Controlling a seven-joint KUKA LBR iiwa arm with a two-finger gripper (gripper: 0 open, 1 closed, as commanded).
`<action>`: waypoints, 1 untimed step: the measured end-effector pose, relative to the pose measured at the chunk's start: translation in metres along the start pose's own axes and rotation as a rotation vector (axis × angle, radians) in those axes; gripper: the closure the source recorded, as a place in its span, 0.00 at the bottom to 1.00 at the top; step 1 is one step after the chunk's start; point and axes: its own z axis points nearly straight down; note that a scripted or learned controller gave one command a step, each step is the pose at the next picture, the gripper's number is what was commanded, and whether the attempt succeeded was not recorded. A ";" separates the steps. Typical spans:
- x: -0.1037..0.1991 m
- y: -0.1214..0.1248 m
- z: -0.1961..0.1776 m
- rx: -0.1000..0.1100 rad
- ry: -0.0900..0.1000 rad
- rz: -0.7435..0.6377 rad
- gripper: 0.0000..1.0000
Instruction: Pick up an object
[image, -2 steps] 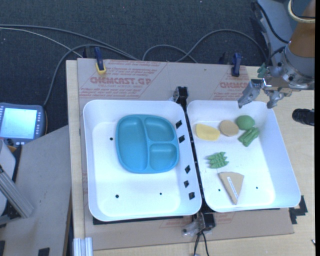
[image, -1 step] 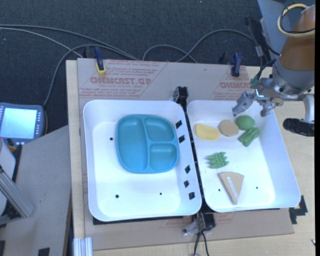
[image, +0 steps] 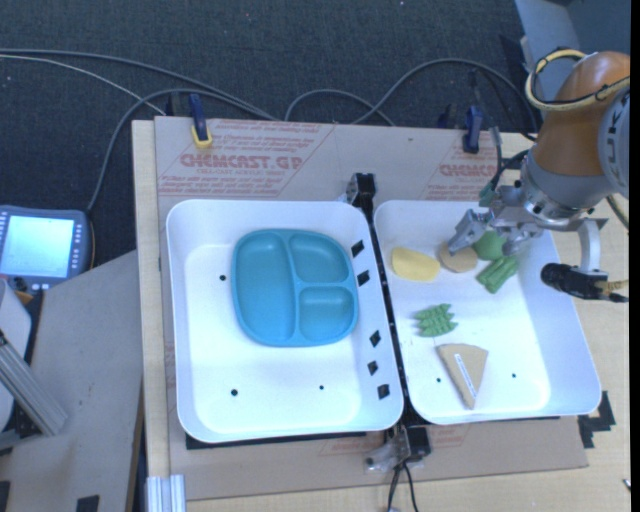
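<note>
White right bin (image: 560, 350) carries the objects; the hand (image: 487, 232) is low in its upper part. A green piece (image: 497, 270) lies just below-right of the hand, long axis slanted; whether the hand is clamped, I cannot tell.

Red "CHEMCAST GP" lettering repeats across the brown board (image: 260, 160) under the bins.

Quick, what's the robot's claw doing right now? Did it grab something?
Gripper: down in the right bin over the green toy and tan piece; whether it grabbed anything cannot be told.
</note>
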 end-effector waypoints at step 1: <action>0.006 -0.002 0.044 -0.001 0.000 0.000 0.00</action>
